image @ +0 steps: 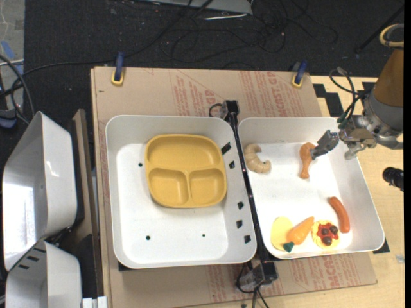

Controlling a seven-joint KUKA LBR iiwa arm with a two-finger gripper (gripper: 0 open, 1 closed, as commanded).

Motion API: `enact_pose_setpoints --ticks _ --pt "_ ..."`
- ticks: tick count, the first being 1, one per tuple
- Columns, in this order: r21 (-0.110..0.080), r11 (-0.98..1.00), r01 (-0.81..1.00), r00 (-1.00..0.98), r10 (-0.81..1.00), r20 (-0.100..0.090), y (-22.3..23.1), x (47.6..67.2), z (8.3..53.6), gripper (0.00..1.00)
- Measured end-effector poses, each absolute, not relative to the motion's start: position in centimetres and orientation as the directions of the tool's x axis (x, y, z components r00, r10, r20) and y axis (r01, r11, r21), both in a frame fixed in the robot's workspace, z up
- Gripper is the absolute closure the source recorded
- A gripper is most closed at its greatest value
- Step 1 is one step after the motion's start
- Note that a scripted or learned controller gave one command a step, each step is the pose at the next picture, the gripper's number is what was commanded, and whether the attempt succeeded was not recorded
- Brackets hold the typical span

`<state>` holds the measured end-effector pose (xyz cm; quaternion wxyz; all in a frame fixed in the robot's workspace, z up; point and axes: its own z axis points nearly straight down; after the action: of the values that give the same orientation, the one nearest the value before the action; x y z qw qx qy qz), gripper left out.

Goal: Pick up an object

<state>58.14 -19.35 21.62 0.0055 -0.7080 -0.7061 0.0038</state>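
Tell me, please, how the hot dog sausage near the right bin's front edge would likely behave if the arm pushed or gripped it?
The sausage is a smooth rounded cylinder lying flat, so a sideways push would probably roll it. Its glossy skin suggests it could slip when squeezed. It looks like a small plastic toy, so likely light and stiff.

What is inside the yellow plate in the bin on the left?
Nothing that I can see. The yellow plate has three sections, and all three show bare yellow bottoms. It lies flat in the left bin, so the patch of bin floor under it is hidden.
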Motion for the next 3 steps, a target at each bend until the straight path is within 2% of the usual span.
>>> enact_pose_setpoints --ticks 1,2,3 --pt "0.0 0.001 1.0 -0.001 1.0 0.0 -19.3 58.5 22.4 0.0" --pt "-0.004 -0.001 1.0 0.001 1.0 0.001 -19.3 58.4 16.0 0.0" --pt "-0.003 -0.001 1.0 0.001 1.0 0.0 -19.6 58.4 11.6 0.0"
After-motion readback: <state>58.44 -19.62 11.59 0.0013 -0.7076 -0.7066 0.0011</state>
